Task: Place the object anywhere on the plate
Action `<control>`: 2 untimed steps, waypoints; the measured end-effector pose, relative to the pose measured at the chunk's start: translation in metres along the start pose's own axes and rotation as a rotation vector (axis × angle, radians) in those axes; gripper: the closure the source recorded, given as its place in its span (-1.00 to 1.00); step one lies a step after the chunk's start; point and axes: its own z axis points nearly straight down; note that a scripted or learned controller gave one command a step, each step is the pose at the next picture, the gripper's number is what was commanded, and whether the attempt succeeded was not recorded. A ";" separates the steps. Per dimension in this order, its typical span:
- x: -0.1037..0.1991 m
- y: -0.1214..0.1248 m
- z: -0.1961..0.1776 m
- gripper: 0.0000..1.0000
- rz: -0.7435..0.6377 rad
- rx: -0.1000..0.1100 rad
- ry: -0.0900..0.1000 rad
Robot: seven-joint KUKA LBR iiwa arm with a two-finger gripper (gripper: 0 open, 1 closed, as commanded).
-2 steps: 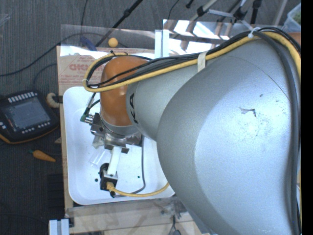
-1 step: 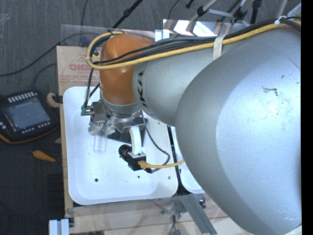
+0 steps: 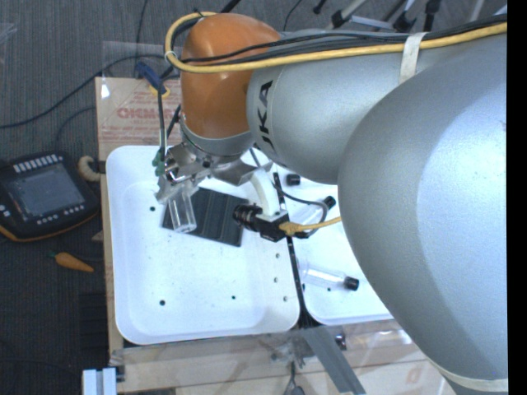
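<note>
Item 1, left bin (image 3: 140,303): white and shallow. We record a dark ridged slab (image 3: 218,216) lying flat in its upper half, set askew to the bin walls.

Item 2, gripper (image 3: 179,212): it hangs below the orange wrist band, over the left bin, its clear tip at the slab's left edge. We cannot tell whether it touches the slab, is parted or closed, or holds anything.

Item 3, right bin (image 3: 329,307): we note a clear capped tube (image 3: 329,281) lying on its side, dark cap to the right, well apart from the slab.

Item 4, off the bench: a teach pendant (image 3: 41,196) at left, with a small orange object (image 3: 72,262) below it.
</note>
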 end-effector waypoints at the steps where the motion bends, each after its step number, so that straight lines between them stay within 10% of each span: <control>1: 0.042 -0.088 0.073 1.00 -0.215 0.003 0.004; 2: 0.042 -0.086 -0.034 1.00 -0.779 -0.004 0.001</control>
